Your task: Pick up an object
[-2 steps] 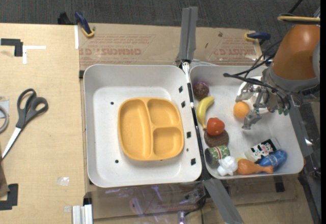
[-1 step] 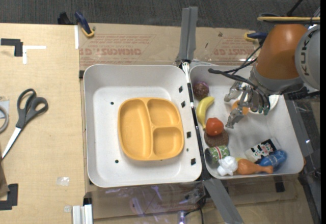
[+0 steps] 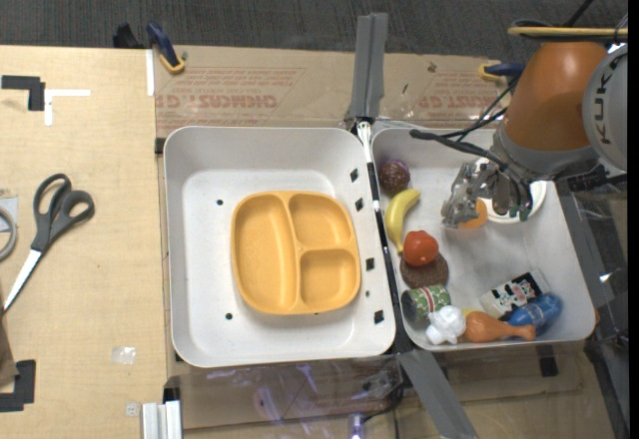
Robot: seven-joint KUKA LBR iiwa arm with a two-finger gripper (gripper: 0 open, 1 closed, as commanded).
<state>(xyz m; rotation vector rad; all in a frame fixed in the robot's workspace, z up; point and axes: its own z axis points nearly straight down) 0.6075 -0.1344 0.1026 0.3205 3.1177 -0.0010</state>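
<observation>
My gripper (image 3: 477, 206) hangs over the back of the right bin (image 3: 571, 257), below the arm's orange band. A small orange object (image 3: 479, 217) shows right at its tip, partly hidden by it; I cannot tell whether it is held. To the left lie a dark purple fruit (image 3: 394, 174), a yellow banana (image 3: 399, 215), a red tomato (image 3: 420, 247) and a brown round piece (image 3: 425, 272). Along the front of that bin lie a green can (image 3: 426, 300), a white figure (image 3: 445, 326), an orange drumstick (image 3: 486, 327), a blue item (image 3: 536, 311) and a black-and-white carton (image 3: 513, 291).
The left bin (image 3: 190, 257) holds a yellow divided plate (image 3: 297, 252). Scissors (image 3: 48, 218) lie on the wooden bench at far left. A cardboard sheet (image 3: 250, 93) lies behind the bins. Cables run from the arm at upper right.
</observation>
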